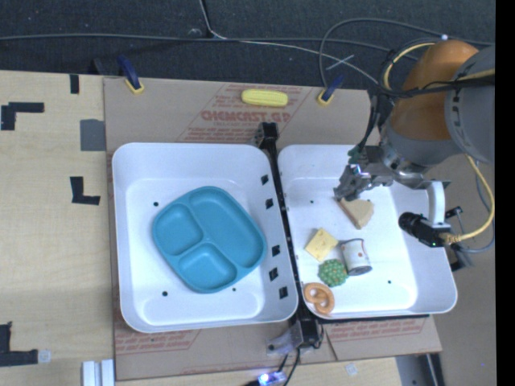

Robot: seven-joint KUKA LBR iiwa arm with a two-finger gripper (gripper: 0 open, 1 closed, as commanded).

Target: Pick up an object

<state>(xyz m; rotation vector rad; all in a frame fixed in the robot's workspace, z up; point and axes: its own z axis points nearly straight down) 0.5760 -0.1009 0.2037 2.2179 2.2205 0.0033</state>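
The arm reaches in from the right and hangs over the right bin. Its gripper points down at the far side of that bin, right above a tan wedge that looks like bread or cheese. It may be touching the wedge's top edge, but the view is too small and dark there to tell, or to tell how the hand is set. Closer to the front of the bin sit a yellow block, a small can, a green ball and a pretzel, all close together. The left bin holds a blue tray with three parts. A yellow corn cob lies on the cardboard behind the bins.
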